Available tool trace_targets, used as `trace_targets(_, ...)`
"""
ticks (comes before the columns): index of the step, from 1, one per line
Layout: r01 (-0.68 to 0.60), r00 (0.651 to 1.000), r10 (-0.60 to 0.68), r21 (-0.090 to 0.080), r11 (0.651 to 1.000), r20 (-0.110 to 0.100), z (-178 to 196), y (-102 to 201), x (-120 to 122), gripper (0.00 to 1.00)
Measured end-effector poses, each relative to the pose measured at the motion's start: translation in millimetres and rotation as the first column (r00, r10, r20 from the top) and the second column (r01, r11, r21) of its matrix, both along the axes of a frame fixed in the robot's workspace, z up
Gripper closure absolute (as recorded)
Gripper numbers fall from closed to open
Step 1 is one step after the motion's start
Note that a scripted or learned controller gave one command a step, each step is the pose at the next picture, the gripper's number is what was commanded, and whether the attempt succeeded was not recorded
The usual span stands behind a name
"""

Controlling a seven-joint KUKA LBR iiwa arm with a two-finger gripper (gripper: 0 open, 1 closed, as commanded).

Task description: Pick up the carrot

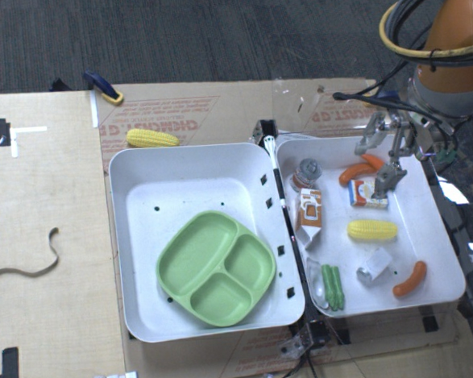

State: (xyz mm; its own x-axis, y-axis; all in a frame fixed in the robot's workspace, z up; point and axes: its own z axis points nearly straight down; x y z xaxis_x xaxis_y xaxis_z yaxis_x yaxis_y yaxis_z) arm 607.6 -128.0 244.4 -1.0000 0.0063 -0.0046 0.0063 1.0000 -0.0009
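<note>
While the arm is reaching in from the right, the gripper (390, 169) is hanging over the far part of the right bin (443, 234). I can't tell how far open the claw is, or whether it's got hold of anything; the metal bits are blurring together from this angle.

I'm taking the orange, slightly bowed piece at the far end of that bin to be the carrot (358, 171). It's lying flat on the bin floor with its long axis running roughly left to right. The right end is sitting a touch further back and running right up to the claw, so the carrot is lying mostly to the claw's left. I can't make out which end is the tip.

Just in front of it a small red and white box (368, 193) is sitting, with a corn cob (373, 230) nearer still. A second orange stick-shaped piece (410, 279) is lying at a slant in the near right corner, well apart from the claw. Green bean pods (332, 286) and an orange carton (308, 208) are lying along the bin's left side. A green divided plate (216, 267) is sitting in the left bin (142, 231).
</note>
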Motion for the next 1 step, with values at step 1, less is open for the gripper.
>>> trace_targets(1,-0.011,1.0,0.011,0.0,1.0,-0.001,-118.0,24.5,1.9,0.0)
